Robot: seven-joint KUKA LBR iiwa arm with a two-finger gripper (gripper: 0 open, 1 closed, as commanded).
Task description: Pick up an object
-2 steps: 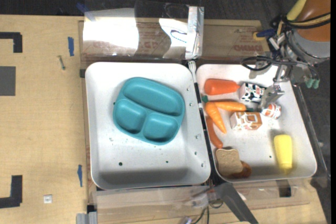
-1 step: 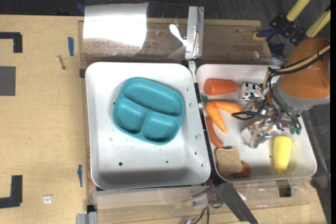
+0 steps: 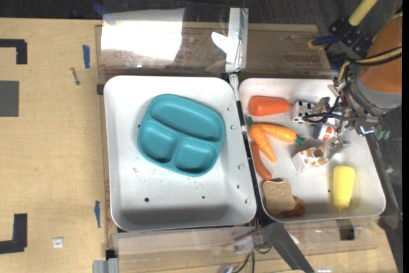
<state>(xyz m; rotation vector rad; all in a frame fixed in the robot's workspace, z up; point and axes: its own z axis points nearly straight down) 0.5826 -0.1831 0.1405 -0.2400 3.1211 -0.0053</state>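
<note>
Grey arm with orange band reaching from right, hand (image 3: 323, 126) lowered, pointing left

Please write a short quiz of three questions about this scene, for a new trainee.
1. True or false: the teal divided plate lies in the left bin.
2. Which item lies nearest the front right corner of the right bin? A) carrot B) yellow corn C) bread slice
3. Fill in: the gripper hangs over the ____ bin.

Key: 1 true; 2 B; 3 right.
</note>
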